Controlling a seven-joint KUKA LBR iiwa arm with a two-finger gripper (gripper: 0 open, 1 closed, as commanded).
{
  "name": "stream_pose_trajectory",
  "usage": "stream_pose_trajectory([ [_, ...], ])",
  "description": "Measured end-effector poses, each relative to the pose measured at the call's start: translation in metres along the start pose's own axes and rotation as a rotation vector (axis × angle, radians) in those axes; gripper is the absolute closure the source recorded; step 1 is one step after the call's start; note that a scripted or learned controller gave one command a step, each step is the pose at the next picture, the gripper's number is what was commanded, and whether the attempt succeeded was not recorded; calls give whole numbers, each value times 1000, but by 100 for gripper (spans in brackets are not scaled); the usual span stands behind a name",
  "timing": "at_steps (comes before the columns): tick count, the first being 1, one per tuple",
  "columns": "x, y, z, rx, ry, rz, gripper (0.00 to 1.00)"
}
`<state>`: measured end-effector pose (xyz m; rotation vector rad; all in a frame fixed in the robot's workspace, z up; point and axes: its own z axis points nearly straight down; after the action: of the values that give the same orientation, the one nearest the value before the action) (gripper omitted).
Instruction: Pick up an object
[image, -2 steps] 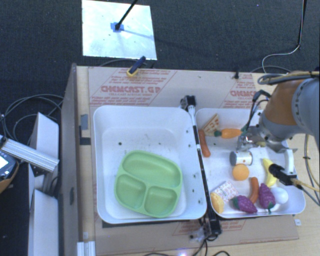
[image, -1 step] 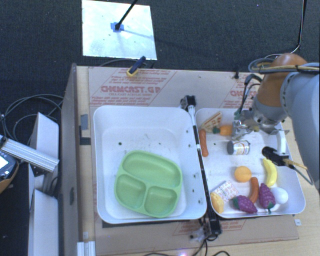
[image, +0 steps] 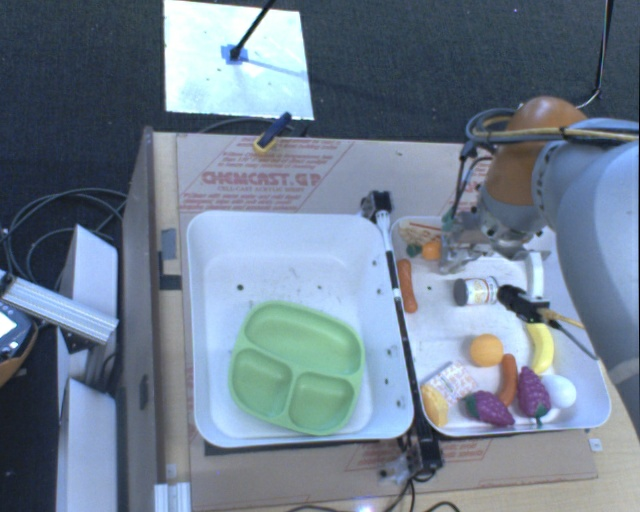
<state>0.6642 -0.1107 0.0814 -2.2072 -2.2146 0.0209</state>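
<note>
Overhead view of the bench, with all positions given relative to the small can (image: 476, 291), which lies on its side on the floor of the right bin (image: 445, 325). The gripper (image: 458, 255) is low over the bin just behind and slightly left of the can, at the end of the grey arm (image: 590, 210) that enters from the right; whether the gripper is released or clenched cannot be told, nor whether it touches the can. Left of the can, against the bin's inner wall, lies an orange stick (image: 406, 285), and behind it and to the left, close beside the gripper, a small orange piece (image: 431, 250). In front of the can sits an orange ball (image: 486, 350); in front and to the right lies a banana (image: 541, 346). Farther forward, along the bin's near wall, are a reddish sausage (image: 509, 378), two purple grape bunches (image: 488, 408), a white egg (image: 562, 392), a printed packet (image: 453, 380) and a yellow wedge (image: 435, 405). Well to the left of the can, beyond the shared wall, the left bin (image: 280, 255) holds a green divided plate (image: 297, 368), lying flat toward its near side.
</note>
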Motion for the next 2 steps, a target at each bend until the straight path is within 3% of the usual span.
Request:
stream_pose_trajectory([
  [1, 12, 0, 0, -2, -2, 1, 0],
  [2, 6, 1, -1, -6, -1, 2, 0],
])
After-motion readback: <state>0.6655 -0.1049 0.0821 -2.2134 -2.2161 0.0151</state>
